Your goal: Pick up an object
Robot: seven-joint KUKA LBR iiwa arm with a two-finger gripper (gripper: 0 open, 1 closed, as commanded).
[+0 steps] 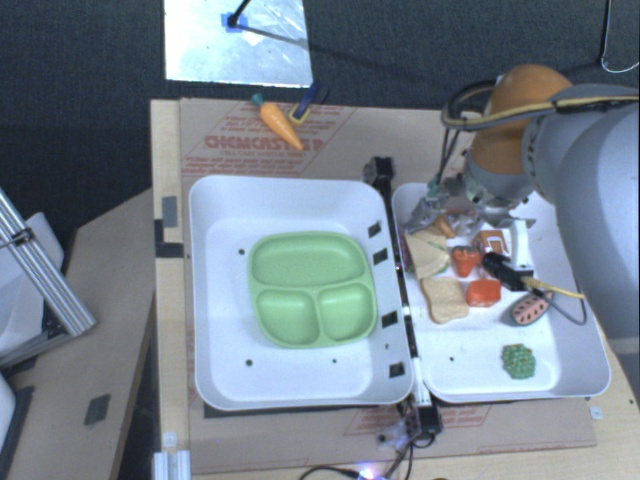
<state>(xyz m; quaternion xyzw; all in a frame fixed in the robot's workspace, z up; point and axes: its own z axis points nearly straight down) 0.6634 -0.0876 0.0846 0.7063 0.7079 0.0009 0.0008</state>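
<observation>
Nearest: green broccoli toy (518,360), alone toward near end of right bin (590,368). Further back, jumble of toy food: toast slice (445,299), pale bread slice (428,254), red piece (483,291). Gripper (438,206) low over bin's far left corner, just beside bread slice; open or closed, cannot tell. Bread probably light, stiff, flat: best pinched across thin edges. Broccoli likely easier: isolated, knobbly.

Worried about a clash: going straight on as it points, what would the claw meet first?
Likely the pale bread slice just below the claw in the right bin; depth is unclear, so it might reach bare bin floor first.
</observation>
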